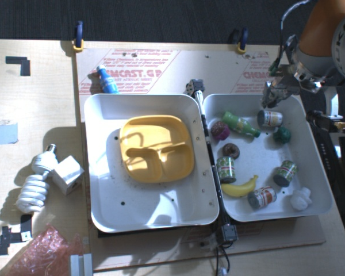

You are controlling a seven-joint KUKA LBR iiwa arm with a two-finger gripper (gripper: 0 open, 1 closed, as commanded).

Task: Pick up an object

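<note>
The arm's dark two-finger gripper hung over the far corner of the right white bin; whether it was wide or narrow could not be told. Just beside it, lying on its side near the far wall, was a small silver metal can with a printed label. The can looked stiff, light and smooth, likely to roll, so a hold across its round body seemed best. Near it lay a green plastic bottle and a dark green ball.
</note>
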